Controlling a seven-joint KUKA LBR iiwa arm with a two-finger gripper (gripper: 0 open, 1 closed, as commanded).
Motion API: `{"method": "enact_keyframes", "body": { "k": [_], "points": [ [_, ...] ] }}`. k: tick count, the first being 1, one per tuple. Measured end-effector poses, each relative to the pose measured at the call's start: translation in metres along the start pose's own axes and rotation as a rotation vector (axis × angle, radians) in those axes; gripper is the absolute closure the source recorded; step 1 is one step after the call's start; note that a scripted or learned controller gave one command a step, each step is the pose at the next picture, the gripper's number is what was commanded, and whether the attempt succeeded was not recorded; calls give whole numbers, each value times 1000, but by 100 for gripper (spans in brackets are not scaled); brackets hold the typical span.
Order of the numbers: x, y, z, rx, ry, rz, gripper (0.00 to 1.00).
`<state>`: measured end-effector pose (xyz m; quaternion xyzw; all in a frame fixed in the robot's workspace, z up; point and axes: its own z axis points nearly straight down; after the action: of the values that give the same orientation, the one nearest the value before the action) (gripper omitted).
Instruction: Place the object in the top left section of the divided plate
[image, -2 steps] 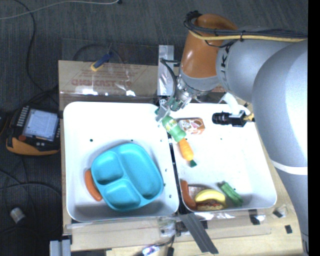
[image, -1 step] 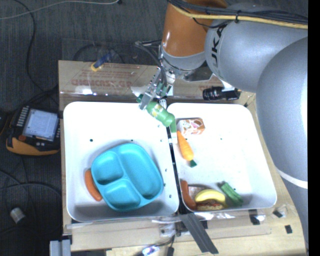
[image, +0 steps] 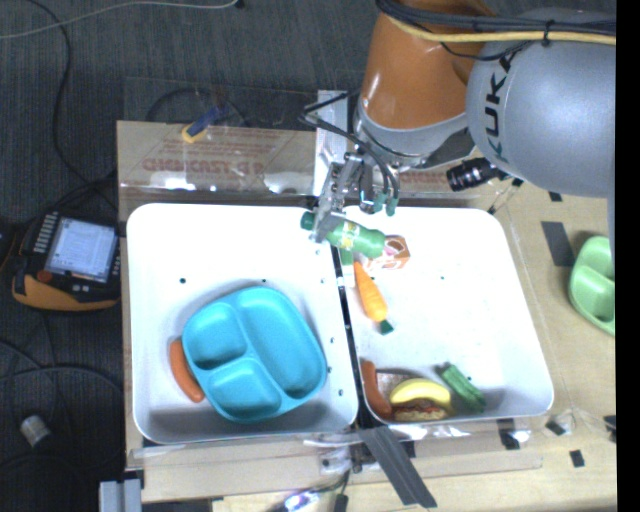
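A blue divided plate (image: 255, 352) lies in the left bin (image: 160, 250), towards its front. My gripper (image: 335, 222) hangs over the divider between the two bins, near their back edge. A green bottle with a white label (image: 358, 239) sits tilted at the fingertips; one finger crosses its neck, with the green cap poking out to the left, so the gripper looks shut on it. The bottle is up and to the right of the plate, well apart from it.
An orange sausage (image: 184, 371) lies against the plate's left rim. In the right bin (image: 500, 300) are a carrot (image: 371, 295), a red-and-white piece (image: 397, 252), a banana (image: 418, 391), a green pickle (image: 463, 388) and a brown piece (image: 369, 378). A green item (image: 598, 280) sits outside at far right.
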<state>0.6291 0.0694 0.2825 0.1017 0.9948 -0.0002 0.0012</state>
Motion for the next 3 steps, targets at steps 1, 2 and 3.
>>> {"method": "enact_keyframes", "body": {
  "k": [1, 2, 3],
  "points": [
    [62, -39, 8, 0, 0, -238, 100],
    [94, 44, 64, -3, 4, -56, 100],
    [129, 14, 24, 0, 1, -295, 100]
  ]
}}
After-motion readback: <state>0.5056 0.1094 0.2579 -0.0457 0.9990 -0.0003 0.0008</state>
